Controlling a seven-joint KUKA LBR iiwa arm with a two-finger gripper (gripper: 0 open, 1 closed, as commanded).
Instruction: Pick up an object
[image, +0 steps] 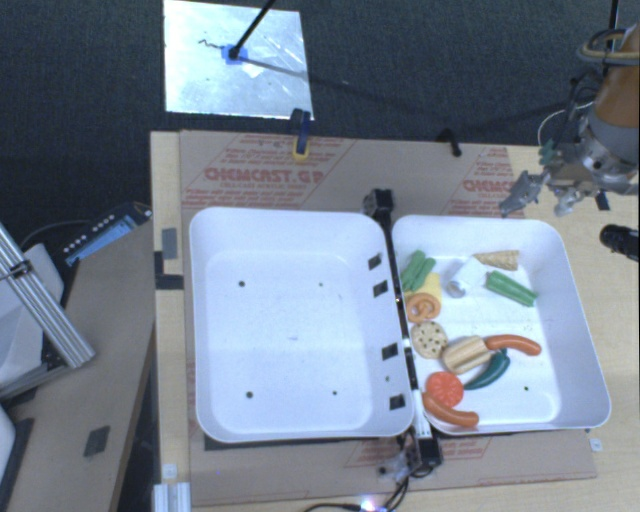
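The right bin (575, 330) holds several toy foods: a green pod (416, 270), a yellow piece (424, 301), a cookie (428, 339), a hot dog in a bun (480, 351), a dark green pepper (489, 372), a tomato (444, 388), a sausage (452, 415), a green bean (511, 289), a tan wedge (499, 260) and a small white-grey piece (458, 280). My gripper (545, 196) hangs above the bin's far right corner, beyond the rim. Its fingers are spread and nothing sits between them.
The left bin (215, 330) lies beside the right one, with black clips (383, 290) along the shared wall. Both rest on a cardboard sheet (260, 170). A silver sheet (235, 60) lies at the back, and grey equipment (40, 310) stands at the left.
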